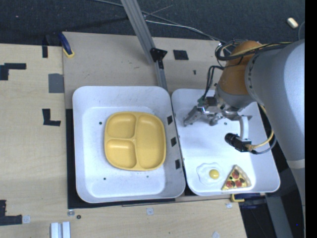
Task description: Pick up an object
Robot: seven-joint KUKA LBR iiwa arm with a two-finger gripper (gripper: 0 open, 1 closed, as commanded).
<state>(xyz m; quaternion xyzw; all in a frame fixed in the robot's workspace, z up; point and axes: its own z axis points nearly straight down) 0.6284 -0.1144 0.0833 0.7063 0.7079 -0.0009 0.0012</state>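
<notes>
gripper (194, 115): over the right bin's (198, 143) far half; fingers spread, nothing between them
egg (210, 173), pizza (237, 178): near edge of that bin; you reach toward the camera, egg nearer

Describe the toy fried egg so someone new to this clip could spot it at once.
Start at the right-hand shallow white bin, the one the grey arm reaches over. Along its near edge lie two small toys side by side. The flat white fried egg with a round yellow yolk is the left one; its neighbour is a triangular pizza slice with red dots.
</notes>
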